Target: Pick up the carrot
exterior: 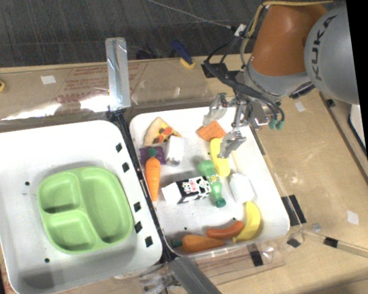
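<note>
Carrot [153,176] at right bin's [271,185] left wall; gripper [230,126] well right, farther back, fingers spread, holding nothing.

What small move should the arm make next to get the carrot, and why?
Probably shift the gripper left across the right bin. It hangs over that bin's upper right part, above the yellow toy, while the carrot lies apart from it along the bin's left wall, tip pointing down the picture. Nothing shows between its fingers, so it must first get above the carrot.
</note>
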Motion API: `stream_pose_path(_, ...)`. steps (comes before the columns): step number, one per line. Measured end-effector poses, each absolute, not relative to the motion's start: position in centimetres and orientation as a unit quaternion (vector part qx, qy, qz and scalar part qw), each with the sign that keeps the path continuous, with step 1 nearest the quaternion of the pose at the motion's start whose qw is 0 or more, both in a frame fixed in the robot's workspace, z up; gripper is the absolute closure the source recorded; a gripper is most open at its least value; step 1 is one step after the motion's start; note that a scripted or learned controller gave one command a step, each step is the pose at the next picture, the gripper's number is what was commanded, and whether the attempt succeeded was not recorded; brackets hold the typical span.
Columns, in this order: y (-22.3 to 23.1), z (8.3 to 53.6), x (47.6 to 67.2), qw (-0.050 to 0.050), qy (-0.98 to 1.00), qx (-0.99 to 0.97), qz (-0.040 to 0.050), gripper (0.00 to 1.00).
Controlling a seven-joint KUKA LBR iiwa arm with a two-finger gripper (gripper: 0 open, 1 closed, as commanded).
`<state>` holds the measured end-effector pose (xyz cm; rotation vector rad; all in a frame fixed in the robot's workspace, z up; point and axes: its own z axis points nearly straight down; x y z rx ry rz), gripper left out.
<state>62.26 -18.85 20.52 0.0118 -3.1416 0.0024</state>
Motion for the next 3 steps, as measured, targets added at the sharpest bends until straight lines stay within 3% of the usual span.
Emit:
stream_pose_path(1,-20.2,12.8,64.9,0.001,-0.998,-0.066,-0.0003,0.0)
stream_pose_path(2,-20.0,14.1,65.2,-0.002,-0.998,-0.062,0.0007,1.0)
stream_pose_path(3,-21.1,28.3,65.2,-0.007,-0.988,-0.152,0.0016,1.0)
